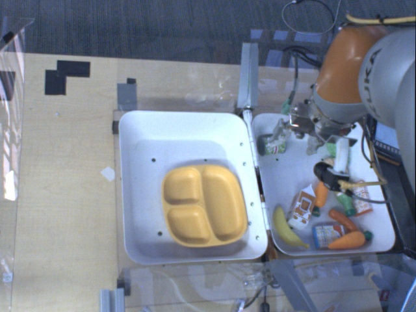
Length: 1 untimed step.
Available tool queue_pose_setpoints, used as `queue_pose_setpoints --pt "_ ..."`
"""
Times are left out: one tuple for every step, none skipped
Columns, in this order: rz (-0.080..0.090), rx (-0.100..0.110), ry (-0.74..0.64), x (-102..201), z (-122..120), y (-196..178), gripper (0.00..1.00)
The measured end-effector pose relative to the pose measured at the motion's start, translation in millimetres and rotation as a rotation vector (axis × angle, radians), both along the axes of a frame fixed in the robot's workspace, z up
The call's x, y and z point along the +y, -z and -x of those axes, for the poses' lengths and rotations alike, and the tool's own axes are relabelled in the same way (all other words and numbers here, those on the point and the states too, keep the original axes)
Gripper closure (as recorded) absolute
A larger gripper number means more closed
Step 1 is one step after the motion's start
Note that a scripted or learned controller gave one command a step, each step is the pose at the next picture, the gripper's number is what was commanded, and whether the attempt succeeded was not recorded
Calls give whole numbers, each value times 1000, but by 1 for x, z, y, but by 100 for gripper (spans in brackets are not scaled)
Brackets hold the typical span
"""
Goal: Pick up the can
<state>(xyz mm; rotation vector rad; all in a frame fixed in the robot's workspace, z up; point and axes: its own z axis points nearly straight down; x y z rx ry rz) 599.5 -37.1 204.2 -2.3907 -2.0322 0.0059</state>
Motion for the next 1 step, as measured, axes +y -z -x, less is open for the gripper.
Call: queue_pose_setpoints --pt "1 -1 132 63 -32 23 0"
